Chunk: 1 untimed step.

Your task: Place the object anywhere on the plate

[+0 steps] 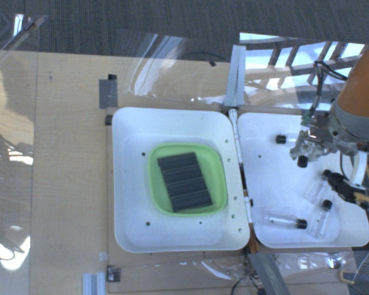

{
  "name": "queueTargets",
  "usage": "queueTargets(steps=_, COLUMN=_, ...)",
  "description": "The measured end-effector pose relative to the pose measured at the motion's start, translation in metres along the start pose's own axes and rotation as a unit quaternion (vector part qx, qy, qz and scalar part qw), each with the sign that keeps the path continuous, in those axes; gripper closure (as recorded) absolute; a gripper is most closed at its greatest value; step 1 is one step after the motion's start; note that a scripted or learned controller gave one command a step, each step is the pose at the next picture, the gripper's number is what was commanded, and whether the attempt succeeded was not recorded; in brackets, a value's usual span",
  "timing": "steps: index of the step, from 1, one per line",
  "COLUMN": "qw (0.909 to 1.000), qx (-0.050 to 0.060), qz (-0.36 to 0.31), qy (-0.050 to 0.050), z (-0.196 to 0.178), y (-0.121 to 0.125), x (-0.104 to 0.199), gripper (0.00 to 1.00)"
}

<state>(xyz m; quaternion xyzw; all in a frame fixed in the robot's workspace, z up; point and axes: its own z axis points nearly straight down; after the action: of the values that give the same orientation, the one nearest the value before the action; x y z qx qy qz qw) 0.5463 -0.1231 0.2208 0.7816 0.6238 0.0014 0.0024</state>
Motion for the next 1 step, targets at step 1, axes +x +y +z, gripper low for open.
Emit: queueTargets(steps=1, qw=0.9999, qx=0.001, qz=-0.014, qy=0.001, z=-0.0124, y=-0.0421, x=0.0778, gripper=1.0)
